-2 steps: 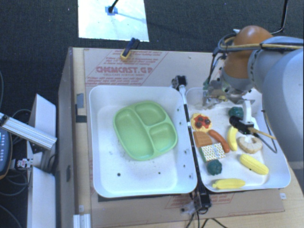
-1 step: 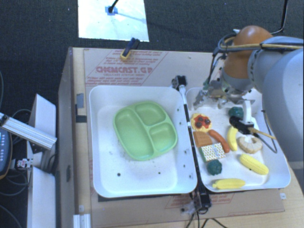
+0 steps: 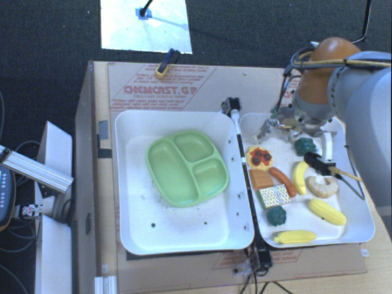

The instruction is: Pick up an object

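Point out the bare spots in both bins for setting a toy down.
Left bin: bare floor around the green divided plate, widest along the front wall. Right bin: crowded with toy food; small gaps behind the pizza slice and beside the corn cob.

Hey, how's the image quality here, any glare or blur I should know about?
Camera view: soft and slightly blurry overall; small items in the right bin lack crisp edges. The pale sheet on the dark floor is washed out by glare. The green plate is evenly lit, with faint shadows.
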Robot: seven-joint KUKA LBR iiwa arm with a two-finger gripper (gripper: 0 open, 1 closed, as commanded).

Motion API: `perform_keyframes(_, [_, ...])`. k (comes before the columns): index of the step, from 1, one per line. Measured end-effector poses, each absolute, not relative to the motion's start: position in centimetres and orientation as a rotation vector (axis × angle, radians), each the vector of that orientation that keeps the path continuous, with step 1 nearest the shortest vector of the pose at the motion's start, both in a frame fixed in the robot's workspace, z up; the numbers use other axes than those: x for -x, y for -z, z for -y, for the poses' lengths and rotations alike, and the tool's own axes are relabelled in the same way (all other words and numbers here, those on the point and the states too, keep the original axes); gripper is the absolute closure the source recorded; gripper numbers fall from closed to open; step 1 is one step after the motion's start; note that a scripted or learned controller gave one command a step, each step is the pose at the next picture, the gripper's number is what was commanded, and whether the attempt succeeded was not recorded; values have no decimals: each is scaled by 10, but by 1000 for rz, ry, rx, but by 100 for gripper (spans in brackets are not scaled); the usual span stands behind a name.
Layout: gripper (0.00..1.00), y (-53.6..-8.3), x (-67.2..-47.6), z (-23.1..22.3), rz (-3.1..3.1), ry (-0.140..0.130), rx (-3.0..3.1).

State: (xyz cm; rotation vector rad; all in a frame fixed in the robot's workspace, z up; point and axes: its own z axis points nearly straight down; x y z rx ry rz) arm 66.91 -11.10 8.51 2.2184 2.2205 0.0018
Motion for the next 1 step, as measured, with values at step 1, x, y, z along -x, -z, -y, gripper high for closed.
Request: perform_keyframes(1, [0,-85,-669,84,-2225,-3,-2215])
